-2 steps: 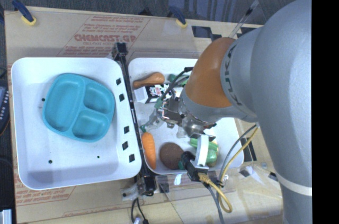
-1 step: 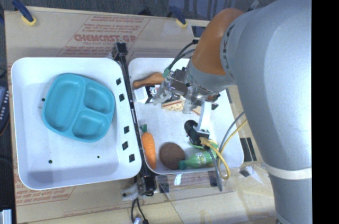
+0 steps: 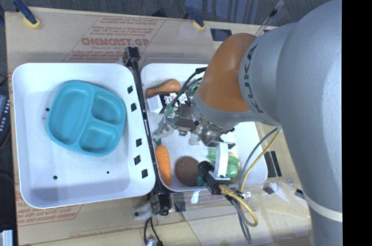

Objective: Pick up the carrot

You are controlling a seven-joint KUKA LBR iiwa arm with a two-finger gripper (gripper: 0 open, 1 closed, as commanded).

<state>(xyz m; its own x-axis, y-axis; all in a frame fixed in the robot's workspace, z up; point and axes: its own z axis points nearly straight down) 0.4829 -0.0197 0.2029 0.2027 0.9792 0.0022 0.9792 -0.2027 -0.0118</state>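
The carrot (image 3: 163, 164) is orange and lies lengthwise against the left wall of the right bin (image 3: 256, 140), near its front corner. My gripper (image 3: 164, 124) hangs over the same bin, just behind the carrot and slightly right of the wall. It is low in the bin, with a small gap between it and the carrot's upper end. The grey arm with its orange band (image 3: 232, 76) covers most of the right bin's middle and right side.
A brown round object (image 3: 187, 170) sits right next to the carrot. A green item (image 3: 230, 164) lies further right. A brown elongated piece (image 3: 164, 87) rests at the bin's back. The left bin (image 3: 23, 123) holds a blue divided plate (image 3: 87, 117).
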